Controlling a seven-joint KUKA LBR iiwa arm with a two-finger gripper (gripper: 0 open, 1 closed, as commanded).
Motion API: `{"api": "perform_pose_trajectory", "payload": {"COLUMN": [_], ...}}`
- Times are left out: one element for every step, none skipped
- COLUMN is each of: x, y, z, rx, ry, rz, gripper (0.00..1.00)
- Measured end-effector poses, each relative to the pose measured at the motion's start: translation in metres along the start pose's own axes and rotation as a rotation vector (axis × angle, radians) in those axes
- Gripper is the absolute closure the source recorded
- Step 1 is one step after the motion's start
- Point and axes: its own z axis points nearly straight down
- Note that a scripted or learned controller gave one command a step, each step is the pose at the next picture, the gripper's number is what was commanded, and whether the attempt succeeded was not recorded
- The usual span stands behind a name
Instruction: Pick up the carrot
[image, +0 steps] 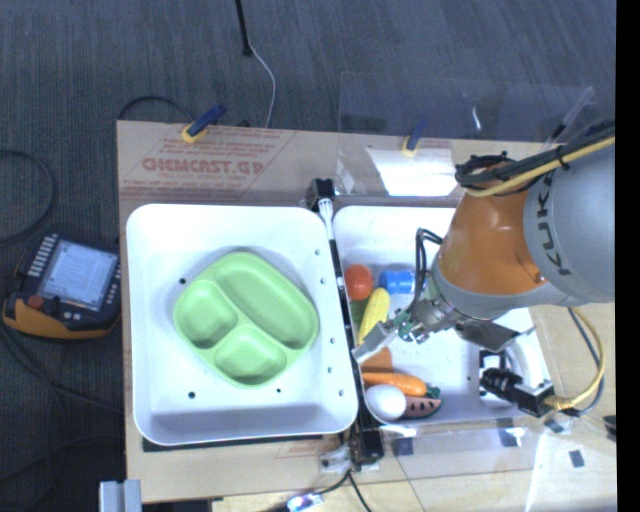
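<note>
Nearest the front edge of the right bin (500, 418) lies the carrot (393, 381), flat, just beside a white egg (386, 402) and close to the bin's left wall. We judge it a light, stiff, smooth toy that may slip; we would take it across its middle. Room is tight there. Just behind lies the corn (373, 312). The tool (398, 330) hangs above them; how wide it stands, we cannot tell.
</note>
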Motion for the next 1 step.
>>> {"api": "perform_pose_trajectory", "payload": {"x": [-0.0284], "y": [-0.0110], "z": [-0.0002], "rx": [-0.002], "ry": [-0.001], "rz": [-0.522], "gripper": [0.00]}}
